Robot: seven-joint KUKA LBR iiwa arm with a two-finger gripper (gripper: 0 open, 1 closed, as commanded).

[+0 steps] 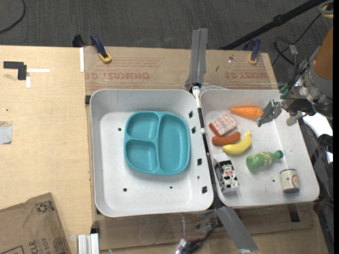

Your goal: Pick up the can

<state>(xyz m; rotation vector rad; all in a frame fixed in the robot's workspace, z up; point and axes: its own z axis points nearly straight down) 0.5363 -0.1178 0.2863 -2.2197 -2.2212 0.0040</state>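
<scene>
- The left shallow white bin (106,157) holds a teal three-compartment plastic plate (158,142).
- The right white bin (304,142) holds a black-and-white carton (226,175), a red sausage (225,138), a yellow banana (238,144), an orange carrot (247,111) and a green bottle (262,160).
- The small white can (289,180) stands upright near that bin's front right corner.
- The two-finger gripper (276,112) hovers over the back right, well apart from the can, fingers spread, gripping nothing.
</scene>
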